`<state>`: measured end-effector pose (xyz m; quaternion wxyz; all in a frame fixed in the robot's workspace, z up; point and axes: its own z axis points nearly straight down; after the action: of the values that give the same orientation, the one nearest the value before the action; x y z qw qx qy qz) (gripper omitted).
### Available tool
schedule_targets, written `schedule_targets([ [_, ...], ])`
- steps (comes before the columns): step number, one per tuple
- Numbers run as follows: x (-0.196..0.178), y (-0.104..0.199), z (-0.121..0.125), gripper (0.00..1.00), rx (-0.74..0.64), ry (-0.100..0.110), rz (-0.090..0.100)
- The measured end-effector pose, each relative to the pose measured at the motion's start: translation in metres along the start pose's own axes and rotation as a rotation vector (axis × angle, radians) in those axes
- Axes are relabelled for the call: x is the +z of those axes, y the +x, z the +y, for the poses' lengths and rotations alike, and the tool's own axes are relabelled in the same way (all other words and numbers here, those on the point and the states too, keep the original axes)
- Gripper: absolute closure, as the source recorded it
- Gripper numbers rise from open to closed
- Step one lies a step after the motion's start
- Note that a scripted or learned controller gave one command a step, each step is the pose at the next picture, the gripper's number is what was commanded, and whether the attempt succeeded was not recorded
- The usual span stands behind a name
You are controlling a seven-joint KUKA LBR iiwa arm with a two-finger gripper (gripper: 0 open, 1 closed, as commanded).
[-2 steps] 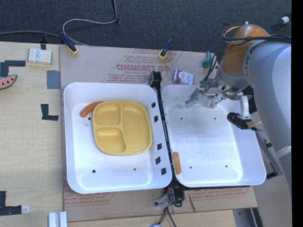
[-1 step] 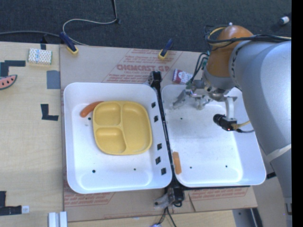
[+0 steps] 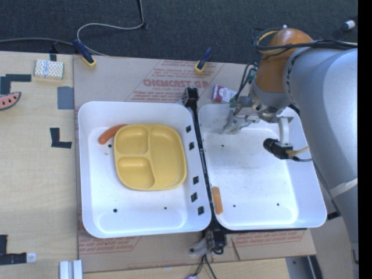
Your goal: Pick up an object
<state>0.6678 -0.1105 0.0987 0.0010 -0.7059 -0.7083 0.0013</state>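
A yellow divided plate (image 3: pixel 150 157) lies in the left bin (image 3: pixel 96 208). An orange sausage-shaped piece (image 3: pixel 108 134) pokes out from under the plate's upper left edge. A small orange carrot-like piece (image 3: pixel 217 200) lies at the left wall of the right bin (image 3: pixel 302 211). My gripper (image 3: pixel 235 123) hangs over the upper part of the right bin, fingers pointing down to the left. I see nothing between its fingers.
A small red and white packet (image 3: pixel 221 93) lies on the cardboard just behind the right bin. Blue and yellow clamps (image 3: pixel 203 60) hold the cardboard at the back. A cable and black connector (image 3: pixel 279 148) hang from the wrist over the right bin.
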Motion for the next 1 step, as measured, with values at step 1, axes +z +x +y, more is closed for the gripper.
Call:
schedule_targets([
  [1, 0.0001, -0.0001, 0.0000, 0.00, 0.000, 0.000, 0.000],
])
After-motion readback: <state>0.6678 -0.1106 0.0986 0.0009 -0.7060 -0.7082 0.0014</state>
